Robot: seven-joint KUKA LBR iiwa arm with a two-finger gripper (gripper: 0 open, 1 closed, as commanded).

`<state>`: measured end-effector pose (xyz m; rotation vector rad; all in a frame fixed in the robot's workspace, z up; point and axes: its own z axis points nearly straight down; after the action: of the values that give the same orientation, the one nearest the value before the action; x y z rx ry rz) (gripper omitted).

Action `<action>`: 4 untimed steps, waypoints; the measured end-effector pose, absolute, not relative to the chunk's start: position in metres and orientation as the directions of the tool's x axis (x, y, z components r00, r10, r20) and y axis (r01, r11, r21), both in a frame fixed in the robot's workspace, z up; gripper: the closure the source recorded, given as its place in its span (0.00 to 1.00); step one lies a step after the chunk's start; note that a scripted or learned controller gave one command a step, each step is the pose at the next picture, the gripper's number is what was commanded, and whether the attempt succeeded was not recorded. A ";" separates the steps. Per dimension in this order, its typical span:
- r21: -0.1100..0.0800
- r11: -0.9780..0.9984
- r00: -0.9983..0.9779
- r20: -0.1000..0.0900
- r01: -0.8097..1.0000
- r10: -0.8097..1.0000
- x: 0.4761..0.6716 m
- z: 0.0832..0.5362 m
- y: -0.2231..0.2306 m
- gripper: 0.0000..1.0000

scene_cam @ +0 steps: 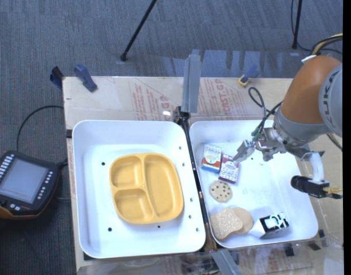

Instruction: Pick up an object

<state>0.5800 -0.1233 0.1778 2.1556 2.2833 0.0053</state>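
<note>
Grey carpet surrounds desk (135, 99). Right bin (290, 179): gripper (243, 151), fingers' spread indiscernible, just above-right of small carton (229, 169); second carton (211, 157) left of it; cookie (221, 191) below.

small cartons (220, 162): two, side by side | cookie (221, 191): flat | bread slices (232, 222): overlapping

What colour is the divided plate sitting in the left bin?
Yellow. The three-compartment plate shows plainly in the camera view, against the white bin.

One fixed camera looks down (at a slant) on both bins (83, 153).
</note>
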 end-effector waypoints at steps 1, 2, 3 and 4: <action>0.001 0.010 -0.010 0.000 1.000 1.000 0.565 0.089 -0.112 0.00; -0.005 -0.073 0.073 0.000 0.997 0.997 0.619 0.085 -0.119 0.00; -0.013 -0.069 0.069 0.000 0.998 0.998 0.618 0.093 -0.119 1.00; 0.006 -0.074 0.074 0.000 0.997 0.997 0.614 0.226 -0.078 1.00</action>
<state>0.6137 -0.0775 0.2256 2.2985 2.1348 0.0068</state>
